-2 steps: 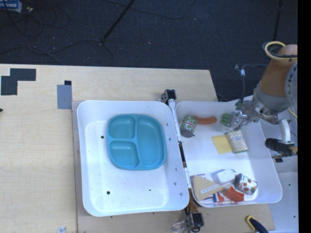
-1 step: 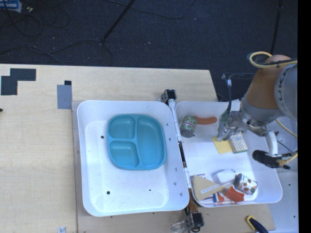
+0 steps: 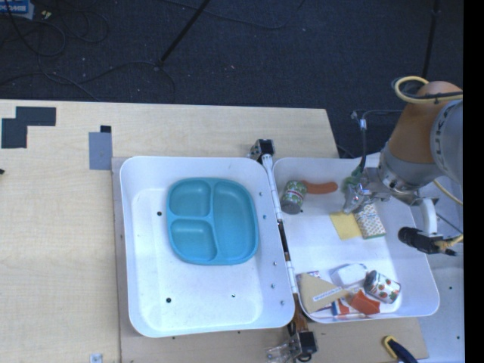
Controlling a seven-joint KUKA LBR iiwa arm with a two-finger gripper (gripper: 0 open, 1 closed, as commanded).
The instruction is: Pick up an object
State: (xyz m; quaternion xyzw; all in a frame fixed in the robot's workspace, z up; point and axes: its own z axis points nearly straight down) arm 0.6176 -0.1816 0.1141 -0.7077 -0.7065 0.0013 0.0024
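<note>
My gripper (image 3: 355, 200) hangs over the back of the right bin (image 3: 408, 274), just above a yellow square pad (image 3: 345, 226) and a speckled grey block (image 3: 370, 221). A small green can (image 3: 293, 196) lies to its left, with an orange carrot-like stick (image 3: 323, 187) beside it. At the bin's front lie a tan wedge (image 3: 318, 286), a white mug with coloured spots (image 3: 380, 286), a red piece (image 3: 364, 303) and a white-blue item (image 3: 346, 273). I see nothing between the fingers.
The left bin (image 3: 144, 278) holds a teal divided plate (image 3: 211, 220). A black clip (image 3: 262, 148) sits at the back where the bins meet. The arm's grey and orange body (image 3: 420, 138) stands over the right bin's back right corner.
</note>
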